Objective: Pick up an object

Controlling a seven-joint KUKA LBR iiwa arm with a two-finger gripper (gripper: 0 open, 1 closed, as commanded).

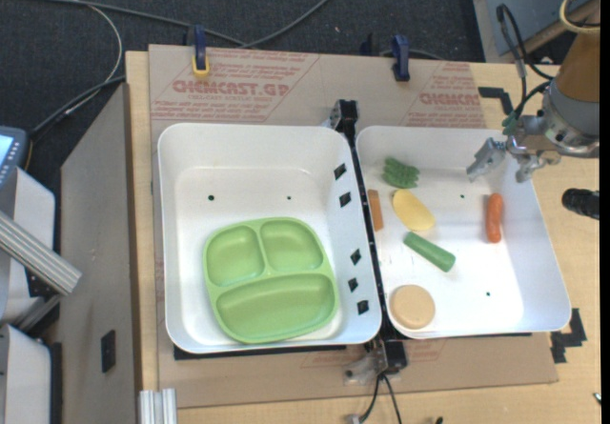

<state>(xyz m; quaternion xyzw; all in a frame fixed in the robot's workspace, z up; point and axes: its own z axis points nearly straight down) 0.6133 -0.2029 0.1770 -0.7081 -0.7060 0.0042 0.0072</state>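
Observation:
The right bin (534, 289) holds several toy foods. A ridged green piece (400, 171) lies near the back, with a yellow piece (413, 211) just in front of it. A thin orange stick (376, 210) lies along the left wall. There is also a green cucumber (429, 252), a tan round bun (413, 307) and an orange sausage (493, 218). My gripper (503, 163) hangs over the bin's back right corner, above and behind the sausage. Its fingers (480, 161) are spread open with nothing between them.
The left bin (191, 165) holds a green divided plate (272, 277). A black divider with clips (355, 222) runs between the bins. Two clamps (200, 50) hold the cardboard base at the back. Cables cross the dark floor behind.

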